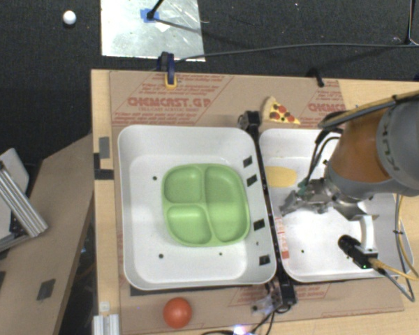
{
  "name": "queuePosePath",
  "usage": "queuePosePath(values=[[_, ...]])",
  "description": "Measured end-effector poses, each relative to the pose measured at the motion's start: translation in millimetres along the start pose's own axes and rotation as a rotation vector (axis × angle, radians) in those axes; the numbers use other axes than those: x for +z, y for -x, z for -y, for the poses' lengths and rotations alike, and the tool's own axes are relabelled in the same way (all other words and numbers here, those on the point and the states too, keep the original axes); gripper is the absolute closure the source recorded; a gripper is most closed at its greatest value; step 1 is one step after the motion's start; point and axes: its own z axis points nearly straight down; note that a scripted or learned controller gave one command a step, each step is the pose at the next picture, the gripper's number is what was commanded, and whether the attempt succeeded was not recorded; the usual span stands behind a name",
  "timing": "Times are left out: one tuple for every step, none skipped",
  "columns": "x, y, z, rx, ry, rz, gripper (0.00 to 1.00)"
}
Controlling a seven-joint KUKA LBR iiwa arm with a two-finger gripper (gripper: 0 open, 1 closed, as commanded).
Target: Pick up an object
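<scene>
A flat yellow piece (281,178) lies in the right bin (314,267) near its left wall. My gripper (293,201) hangs low over that bin, just below and to the right of the yellow piece, pointing left. The grey arm with its orange band (359,149) covers the bin's right half. Whether anything is held cannot be made out. A green divided plate (205,204) rests in the middle of the left bin (140,257).
A toy pizza slice (281,112) lies on the cardboard behind the right bin. A red-orange ball (177,311) sits on the bench in front of the left bin. A black connector with cables (355,250) hangs from the arm over the right bin's front.
</scene>
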Motion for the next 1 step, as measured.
queuePosePath(values=[[-13.6, 0.9, -1.3, 0.001, 0.006, 0.001, 1.00]])
